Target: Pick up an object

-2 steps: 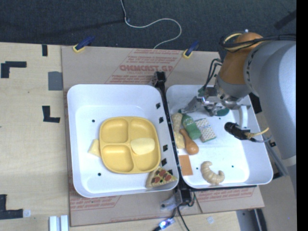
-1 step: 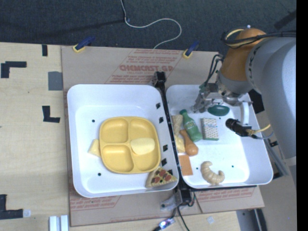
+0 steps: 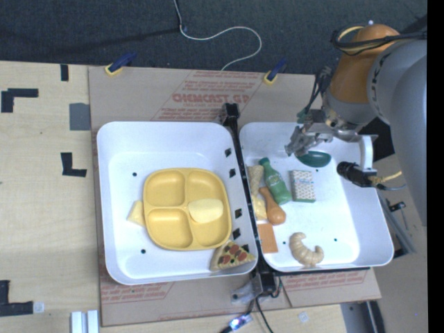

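A grey arm reaches in from the right; its gripper (image 3: 303, 141) hangs over the far end of the right bin (image 3: 361, 241), just beside a dark green object (image 3: 313, 159). I cannot tell how the gripper is set. A green bottle (image 3: 274, 181) and checkered block (image 3: 302, 185) lie close by, so a descent off centre may nudge the green object aside or catch the bin wall
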You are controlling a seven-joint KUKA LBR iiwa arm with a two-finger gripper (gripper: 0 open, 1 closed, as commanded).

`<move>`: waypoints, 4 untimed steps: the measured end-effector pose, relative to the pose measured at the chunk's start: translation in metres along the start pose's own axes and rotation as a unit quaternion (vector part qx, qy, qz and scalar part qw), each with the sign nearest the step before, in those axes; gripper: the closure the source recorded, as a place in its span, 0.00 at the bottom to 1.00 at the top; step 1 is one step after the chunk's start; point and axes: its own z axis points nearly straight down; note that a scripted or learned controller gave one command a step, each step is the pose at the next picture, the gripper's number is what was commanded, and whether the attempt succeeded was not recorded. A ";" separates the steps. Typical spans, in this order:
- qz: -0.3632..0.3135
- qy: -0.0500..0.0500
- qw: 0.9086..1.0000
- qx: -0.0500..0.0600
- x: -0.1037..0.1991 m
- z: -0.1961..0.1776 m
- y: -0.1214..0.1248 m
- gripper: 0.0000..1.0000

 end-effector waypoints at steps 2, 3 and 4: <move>0.000 0.000 1.000 0.001 -0.001 -0.078 -0.006 1.00; -0.002 0.001 1.000 0.002 0.049 -0.068 0.000 1.00; -0.002 0.001 1.000 0.002 0.097 -0.063 0.011 1.00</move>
